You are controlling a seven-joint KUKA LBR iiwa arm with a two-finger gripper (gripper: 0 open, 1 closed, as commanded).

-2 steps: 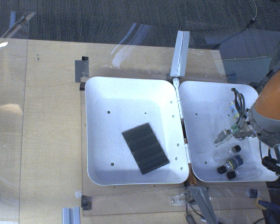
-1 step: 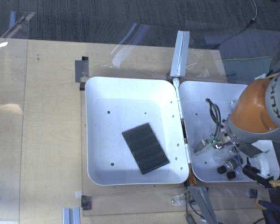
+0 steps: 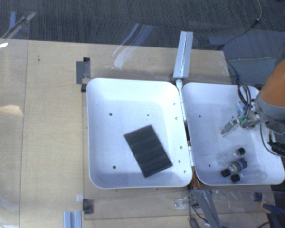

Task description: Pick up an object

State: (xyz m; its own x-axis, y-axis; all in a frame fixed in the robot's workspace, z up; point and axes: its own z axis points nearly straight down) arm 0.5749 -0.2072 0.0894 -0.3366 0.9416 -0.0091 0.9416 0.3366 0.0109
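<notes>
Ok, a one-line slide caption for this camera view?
Gripper hovers in the right bin above small dark-capped items; dark ribbed slab in left bin.

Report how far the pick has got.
Done: the arm has reached into the right bin, with its hand over the bin floor. In hand: nothing shows between its fingers. Left: the grasp and lift. The small dark-capped items lie near the bin's front, and the dark ribbed slab lies in the left bin.

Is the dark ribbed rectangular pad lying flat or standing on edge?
Flat. The dark ribbed rectangular pad shows its whole broad face, askew on the left white bin's floor.
</notes>
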